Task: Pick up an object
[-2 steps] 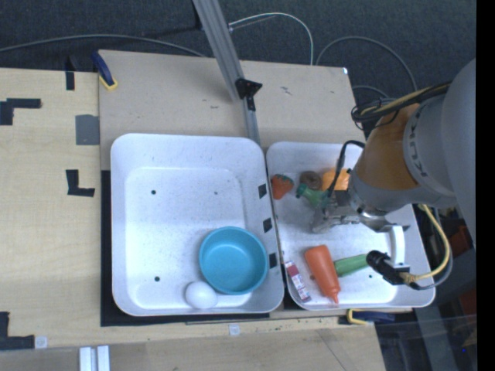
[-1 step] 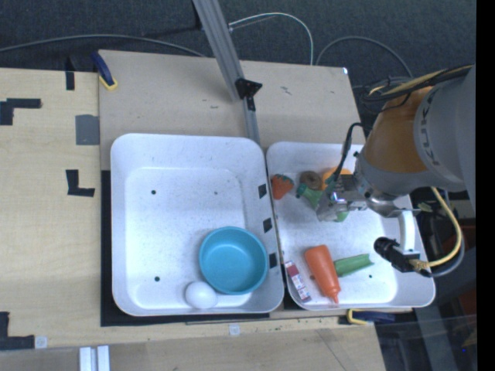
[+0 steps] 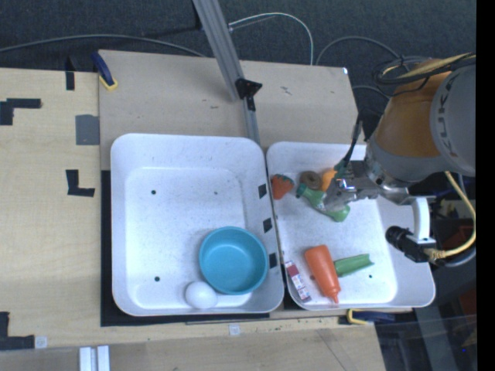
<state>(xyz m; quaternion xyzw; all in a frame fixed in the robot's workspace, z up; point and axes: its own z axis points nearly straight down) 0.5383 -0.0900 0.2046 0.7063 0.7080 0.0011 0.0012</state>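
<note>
A small green plastic toy with a tan and orange top (image 3: 319, 192) lies tilted in the upper part of the right white bin (image 3: 387, 284), just beside a little orange-red piece (image 3: 281, 185).

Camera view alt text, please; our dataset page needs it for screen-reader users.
A grey robot arm with an orange band reaches from the right, its pincer low over small toys in the right bin, which also holds an orange bottle. The left bin holds a blue bowl and a white ball.
</note>
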